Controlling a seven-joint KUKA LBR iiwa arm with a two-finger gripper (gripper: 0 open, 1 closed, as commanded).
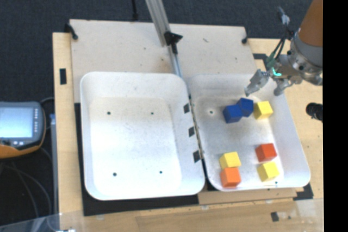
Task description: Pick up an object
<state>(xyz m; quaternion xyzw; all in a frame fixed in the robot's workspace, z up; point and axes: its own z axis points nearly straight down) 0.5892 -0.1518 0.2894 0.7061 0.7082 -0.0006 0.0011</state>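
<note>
my gripper [267, 83] hangs spread and bare; blue cubes [237, 110] and a yellow cube [263, 110] sit just below it — nothing lifted yet; the whole pick remains.

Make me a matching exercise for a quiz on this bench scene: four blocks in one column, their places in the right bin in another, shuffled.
Column one:
1. blue block
2. red block
3. orange block
4. yellow block beside the blue one

Column two:
A. near left corner of the right bin, just below a yellow block
B. nearest the gripper, on the right of the far pair
C. far part of the bin, left of a yellow block
D. right side, just above the near yellow block

Pairs: 1-C, 2-D, 3-A, 4-B
</note>
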